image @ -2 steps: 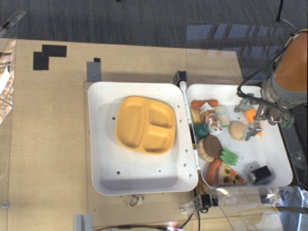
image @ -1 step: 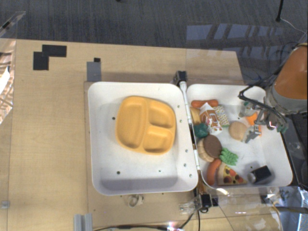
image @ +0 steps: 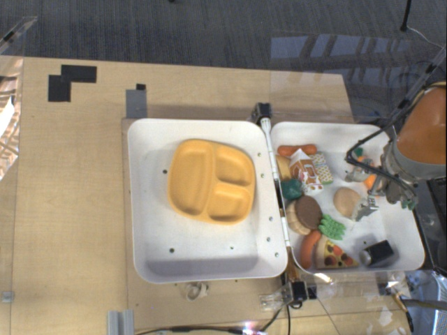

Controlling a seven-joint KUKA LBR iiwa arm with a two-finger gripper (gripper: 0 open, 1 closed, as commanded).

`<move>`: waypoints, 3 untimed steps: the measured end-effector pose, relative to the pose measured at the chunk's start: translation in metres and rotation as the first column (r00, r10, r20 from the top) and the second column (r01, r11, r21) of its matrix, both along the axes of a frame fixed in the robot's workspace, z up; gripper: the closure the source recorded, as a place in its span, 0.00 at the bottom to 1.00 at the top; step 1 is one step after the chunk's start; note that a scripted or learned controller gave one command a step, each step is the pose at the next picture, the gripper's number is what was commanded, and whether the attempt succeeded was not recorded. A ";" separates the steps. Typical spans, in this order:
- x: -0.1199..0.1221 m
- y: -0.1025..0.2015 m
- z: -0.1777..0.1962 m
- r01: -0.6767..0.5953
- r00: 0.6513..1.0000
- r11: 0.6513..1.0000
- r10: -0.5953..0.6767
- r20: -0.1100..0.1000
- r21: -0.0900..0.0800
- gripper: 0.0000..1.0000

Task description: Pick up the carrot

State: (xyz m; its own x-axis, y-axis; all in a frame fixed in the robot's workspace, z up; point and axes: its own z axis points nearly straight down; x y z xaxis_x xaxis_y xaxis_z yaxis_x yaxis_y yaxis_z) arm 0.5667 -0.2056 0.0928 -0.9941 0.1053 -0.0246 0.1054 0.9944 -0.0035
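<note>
While poised above the right bin (image: 416,246), just beside a pale bun (image: 346,201), gripper (image: 364,209) too blurred to read: released or clenched, cannot tell. Carrot (image: 310,246) low at that bin's left side, touching a pizza slice (image: 336,257). Best to cross toward it, square up across the orange body, then descend clear of neighbours. Counted: two bins, one carrot, one black block (image: 378,252), one yellow tray (image: 209,180) in the left bin (image: 150,246).

Matt yellow plastic tray (image: 211,181) (smooth), white plastic bins (image: 150,208), pale wood bench (image: 70,208).
</note>
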 end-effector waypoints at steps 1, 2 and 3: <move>-0.062 0.000 -0.002 -0.009 1.000 1.000 0.009 -0.005 0.001 0.00; -0.073 0.005 0.054 -0.060 0.998 0.998 0.060 -0.009 0.001 0.00; -0.073 -0.001 -0.002 -0.140 0.990 0.990 0.140 -0.006 -0.001 0.00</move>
State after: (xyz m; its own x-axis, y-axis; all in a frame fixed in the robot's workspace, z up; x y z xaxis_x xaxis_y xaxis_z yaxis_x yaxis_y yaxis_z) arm 0.4933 -0.2062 0.0905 -0.9992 -0.0351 -0.0185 -0.0350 0.9994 -0.0053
